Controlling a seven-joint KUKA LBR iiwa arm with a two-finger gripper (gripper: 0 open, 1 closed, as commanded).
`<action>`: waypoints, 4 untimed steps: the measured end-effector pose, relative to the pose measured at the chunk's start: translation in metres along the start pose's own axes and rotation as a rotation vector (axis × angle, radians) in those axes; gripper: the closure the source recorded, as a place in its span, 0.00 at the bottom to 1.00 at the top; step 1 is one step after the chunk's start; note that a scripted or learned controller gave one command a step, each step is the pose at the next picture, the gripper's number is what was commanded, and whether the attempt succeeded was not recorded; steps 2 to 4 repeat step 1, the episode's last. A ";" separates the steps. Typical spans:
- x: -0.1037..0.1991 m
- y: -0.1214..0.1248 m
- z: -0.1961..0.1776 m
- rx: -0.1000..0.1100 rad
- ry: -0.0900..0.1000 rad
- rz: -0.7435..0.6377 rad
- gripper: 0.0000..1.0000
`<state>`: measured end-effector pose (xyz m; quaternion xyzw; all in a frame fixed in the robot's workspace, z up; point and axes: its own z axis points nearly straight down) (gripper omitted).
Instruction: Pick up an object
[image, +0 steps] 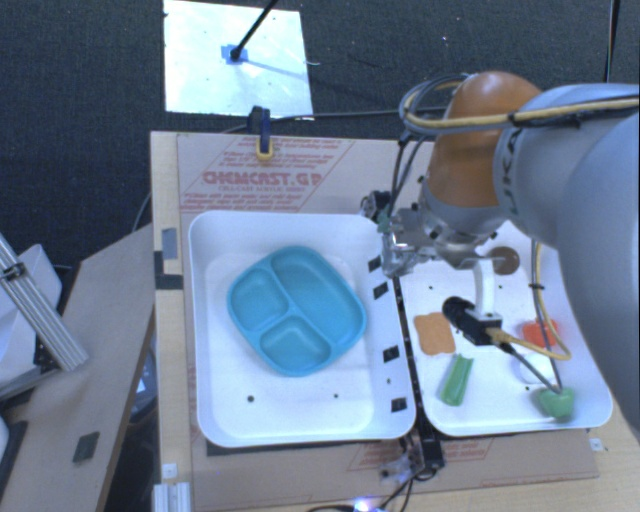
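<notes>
The arm hangs over the right bin (590, 400), so the reach looks begun; no object is held. Candidates lie there: a green stick (457, 380), an orange slice (435, 334). The gripper (398, 255) is blurred; open or closed, I cannot tell. Next: descend squarely onto one

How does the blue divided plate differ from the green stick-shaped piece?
The blue divided plastic plate lies in the left white bin; the green stick-shaped piece lies in the right white bin. The plate is broad with three compartments; the stick is narrow and far smaller. Both lie flat, untouched by the arm.
</notes>
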<state>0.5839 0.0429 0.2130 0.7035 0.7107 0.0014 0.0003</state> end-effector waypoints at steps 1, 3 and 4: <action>0.051 0.022 -0.012 -0.002 0.001 0.000 1.00; 0.051 0.022 -0.012 -0.002 0.001 0.000 1.00; 0.051 0.022 -0.012 -0.002 0.001 0.000 1.00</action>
